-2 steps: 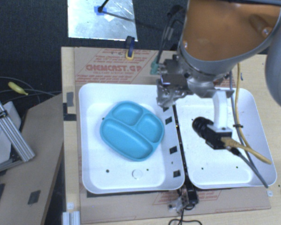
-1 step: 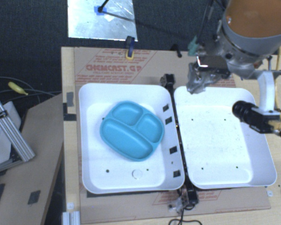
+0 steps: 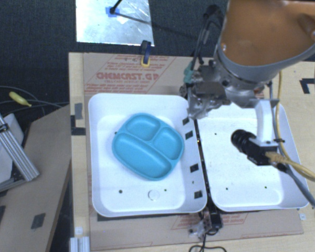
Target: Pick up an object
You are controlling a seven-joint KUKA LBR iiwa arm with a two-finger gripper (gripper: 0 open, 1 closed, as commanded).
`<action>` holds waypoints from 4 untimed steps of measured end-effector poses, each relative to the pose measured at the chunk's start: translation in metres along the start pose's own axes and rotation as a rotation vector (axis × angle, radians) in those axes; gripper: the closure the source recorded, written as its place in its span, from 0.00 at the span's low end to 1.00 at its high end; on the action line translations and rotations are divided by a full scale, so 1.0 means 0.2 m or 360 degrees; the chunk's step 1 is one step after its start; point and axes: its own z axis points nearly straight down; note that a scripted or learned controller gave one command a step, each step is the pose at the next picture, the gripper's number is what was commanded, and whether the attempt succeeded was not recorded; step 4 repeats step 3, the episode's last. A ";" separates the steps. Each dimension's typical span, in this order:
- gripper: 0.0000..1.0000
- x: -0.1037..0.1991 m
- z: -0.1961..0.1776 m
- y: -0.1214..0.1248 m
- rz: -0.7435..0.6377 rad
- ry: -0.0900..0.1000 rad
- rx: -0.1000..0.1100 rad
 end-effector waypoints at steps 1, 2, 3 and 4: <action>1.00 -0.01 -0.07 0.00 -0.0002 0.0003 -0.0011; 1.00 0.26 0.30 0.00 -0.0003 -0.0001 0.0005; 1.00 0.09 -0.02 0.00 0.0011 0.0004 -0.0016; 1.00 0.09 -0.02 0.00 0.0011 0.0004 -0.0016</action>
